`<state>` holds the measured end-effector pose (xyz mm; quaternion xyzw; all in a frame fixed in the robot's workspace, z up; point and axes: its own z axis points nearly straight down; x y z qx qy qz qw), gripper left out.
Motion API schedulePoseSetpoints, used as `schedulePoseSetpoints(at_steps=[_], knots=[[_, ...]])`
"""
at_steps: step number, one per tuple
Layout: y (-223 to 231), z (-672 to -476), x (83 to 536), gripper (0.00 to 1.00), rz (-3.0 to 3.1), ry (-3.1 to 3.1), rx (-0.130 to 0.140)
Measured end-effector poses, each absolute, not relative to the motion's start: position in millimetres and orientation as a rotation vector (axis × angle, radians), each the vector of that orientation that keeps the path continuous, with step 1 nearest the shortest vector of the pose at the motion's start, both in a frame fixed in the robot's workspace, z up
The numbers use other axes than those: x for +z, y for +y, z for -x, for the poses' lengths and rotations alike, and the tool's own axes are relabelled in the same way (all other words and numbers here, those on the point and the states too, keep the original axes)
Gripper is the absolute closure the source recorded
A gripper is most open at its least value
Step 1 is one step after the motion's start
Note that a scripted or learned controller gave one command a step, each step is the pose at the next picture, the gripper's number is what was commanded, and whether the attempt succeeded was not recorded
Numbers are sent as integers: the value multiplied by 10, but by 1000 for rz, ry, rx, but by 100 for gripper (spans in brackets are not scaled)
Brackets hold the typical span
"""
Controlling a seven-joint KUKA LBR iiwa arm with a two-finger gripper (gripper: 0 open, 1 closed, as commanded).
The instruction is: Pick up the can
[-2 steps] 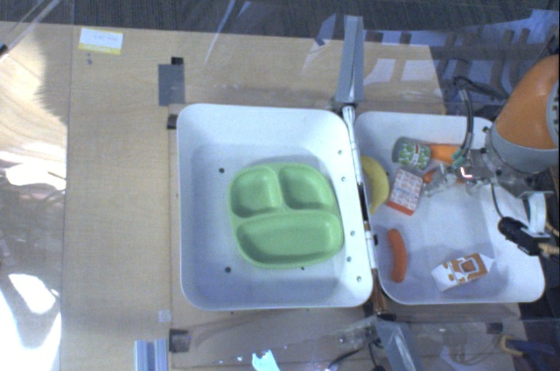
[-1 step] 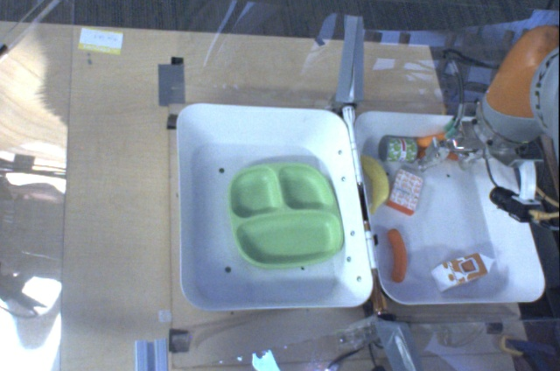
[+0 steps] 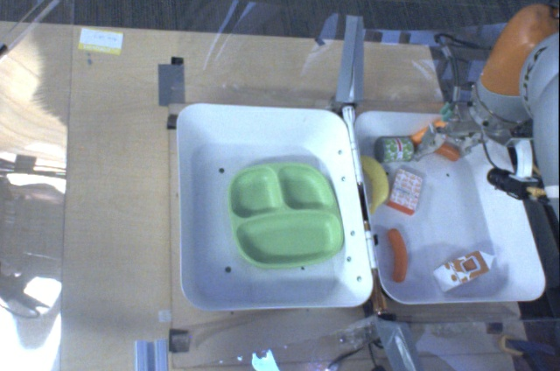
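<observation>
The can (image 3: 395,150) lies on its side at the back left of the right bin (image 3: 516,273); it is small, with a green and white label and a silver end. My gripper (image 3: 444,131) hangs over the back of the same bin, a short way right of the can and apart from it. Nothing shows in its hold. The grey arm with its orange band (image 3: 516,45) comes in from the upper right.
A small orange piece (image 3: 448,153) lies just below the gripper. A yellow banana (image 3: 376,182), a red and white packet (image 3: 405,191), a red sausage (image 3: 397,255) and a small carton (image 3: 463,269) share the right bin. A green divided plate (image 3: 285,214) sits in the left bin (image 3: 201,185).
</observation>
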<state>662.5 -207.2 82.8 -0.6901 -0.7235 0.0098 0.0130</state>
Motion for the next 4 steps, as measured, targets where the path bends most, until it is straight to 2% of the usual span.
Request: schedulePoseSetpoints(at_steps=[1, 2, 3, 4], knots=[[-2053, -6065, 867, 0, 2164, -2286, -5], [-1945, -6586, 847, 0, 2133, -2250, 43], [-2005, -6537, 914, 100, 2128, -2246, 67], [-1113, -6710, 2319, 100, 2203, -2252, -9]])
